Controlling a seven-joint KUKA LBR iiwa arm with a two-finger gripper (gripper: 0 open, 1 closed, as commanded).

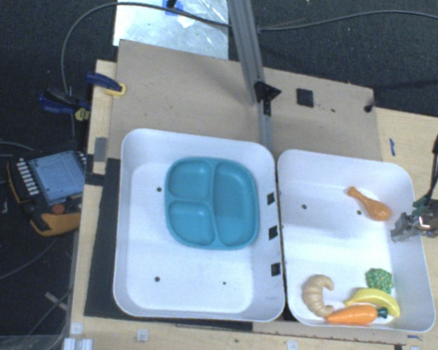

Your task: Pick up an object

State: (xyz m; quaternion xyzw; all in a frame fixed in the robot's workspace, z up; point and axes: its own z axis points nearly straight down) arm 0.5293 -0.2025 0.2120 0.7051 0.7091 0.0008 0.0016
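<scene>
In the right bin (329,249) lie several toy foods. An orange drumstick (370,204) rests near the bin's far right side. A tan croissant (318,294), an orange carrot (353,314), a yellow banana (377,300) and a green broccoli (379,278) cluster at its near right corner. My gripper (406,228) hangs at the right bin's right rim, just right of the drumstick and apart from it. Nothing shows between its fingers.
The left bin (134,271) holds a blue divided plate (213,202). A grey pole (248,46) slants over the board behind the bins. Clamps (86,93) and a handheld device (48,182) lie off the bench's left side.
</scene>
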